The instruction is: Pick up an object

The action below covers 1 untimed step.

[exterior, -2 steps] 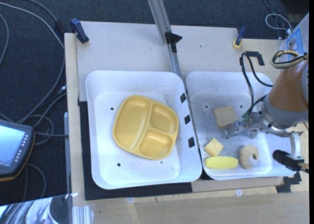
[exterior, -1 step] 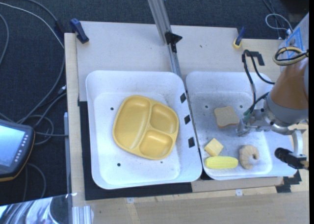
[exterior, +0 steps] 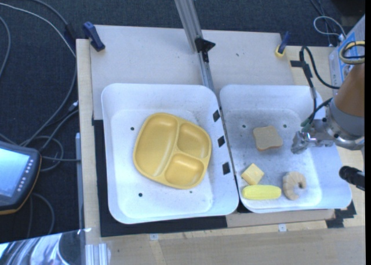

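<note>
The right bin (exterior: 290, 97) holds a tan bread slice (exterior: 267, 138), a pale yellow cheese wedge (exterior: 253, 174), a yellow oblong piece (exterior: 261, 192) and a beige ring-shaped piece (exterior: 293, 184). My gripper (exterior: 301, 141) comes in from the right over this bin, just right of the bread slice and above the ring-shaped piece. It shows as a small metallic tip below the grey wrist and orange band (exterior: 351, 93). I see nothing held in it.
A yellow divided plate (exterior: 172, 149) lies in the middle of the left bin (exterior: 119, 142). A metal pole (exterior: 188, 11) slants up from the back between the bins. Black cables hang by the arm at the right bin's far right side.
</note>
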{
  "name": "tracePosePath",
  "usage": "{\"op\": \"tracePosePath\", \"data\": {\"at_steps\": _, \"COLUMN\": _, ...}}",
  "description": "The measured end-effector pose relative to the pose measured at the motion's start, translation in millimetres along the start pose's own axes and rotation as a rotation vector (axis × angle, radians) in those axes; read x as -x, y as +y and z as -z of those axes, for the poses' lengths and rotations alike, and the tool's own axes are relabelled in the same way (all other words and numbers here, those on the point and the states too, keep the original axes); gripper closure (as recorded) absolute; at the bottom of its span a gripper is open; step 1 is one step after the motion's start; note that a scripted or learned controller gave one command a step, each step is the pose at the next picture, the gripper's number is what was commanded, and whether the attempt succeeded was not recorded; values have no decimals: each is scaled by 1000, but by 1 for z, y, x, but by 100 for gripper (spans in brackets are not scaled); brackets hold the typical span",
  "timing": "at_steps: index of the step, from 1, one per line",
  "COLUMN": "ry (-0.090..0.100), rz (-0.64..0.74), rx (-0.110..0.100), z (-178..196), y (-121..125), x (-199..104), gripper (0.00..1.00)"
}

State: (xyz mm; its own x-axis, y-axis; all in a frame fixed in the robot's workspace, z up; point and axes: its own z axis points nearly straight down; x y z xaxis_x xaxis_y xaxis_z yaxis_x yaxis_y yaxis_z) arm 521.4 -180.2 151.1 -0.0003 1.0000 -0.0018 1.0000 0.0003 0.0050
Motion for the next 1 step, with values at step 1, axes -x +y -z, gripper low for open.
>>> {"op": "tracePosePath", "data": {"at_steps": 1, "ry": -1, "rz": 2, "rx": 3, "z": 61, "y": 10, "x": 1, "gripper": 100}}
